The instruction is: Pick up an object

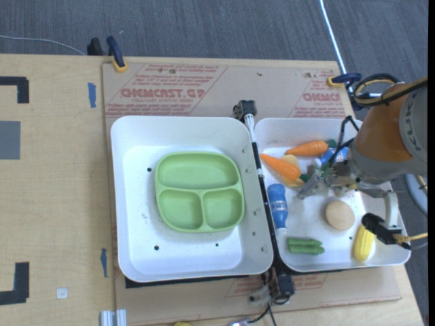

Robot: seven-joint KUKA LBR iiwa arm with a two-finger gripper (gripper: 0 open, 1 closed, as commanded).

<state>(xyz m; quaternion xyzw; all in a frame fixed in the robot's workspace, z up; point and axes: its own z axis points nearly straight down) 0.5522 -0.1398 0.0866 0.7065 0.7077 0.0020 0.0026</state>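
- Gripper (314,180) is down in the right bin (380,258), near its far edge, amid the carrot pile; can't tell its state
- Likely going for the nearer carrot (280,168), an orange taper lying flat, close to the left wall, a second carrot (307,148) just behind it
- Bottle (276,205), bean pod (304,246), bun (339,214), corn (363,244) lie loose toward the near edge
- Left bin (129,182) holds a green divided plate (199,191), centred
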